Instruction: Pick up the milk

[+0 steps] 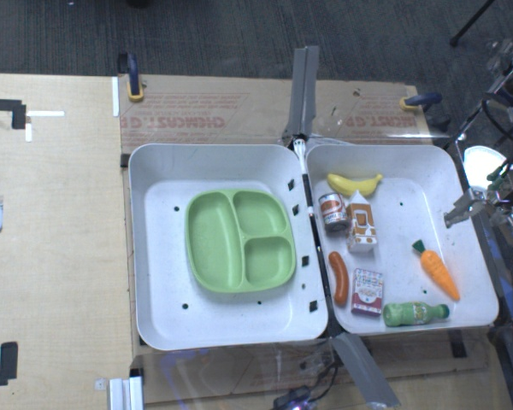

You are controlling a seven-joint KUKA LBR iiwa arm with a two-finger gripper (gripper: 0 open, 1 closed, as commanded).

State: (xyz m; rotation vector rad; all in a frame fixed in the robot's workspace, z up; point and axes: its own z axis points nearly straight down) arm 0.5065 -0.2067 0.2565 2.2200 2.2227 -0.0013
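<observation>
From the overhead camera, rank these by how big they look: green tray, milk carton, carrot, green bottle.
1. green tray, by far the largest
2. green bottle
3. milk carton and carrot: too close in apparent size to rank

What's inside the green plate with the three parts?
Nothing shows in the green plate; all three compartments look bare. It sits in the left bin. What lies beneath it is covered.
</observation>
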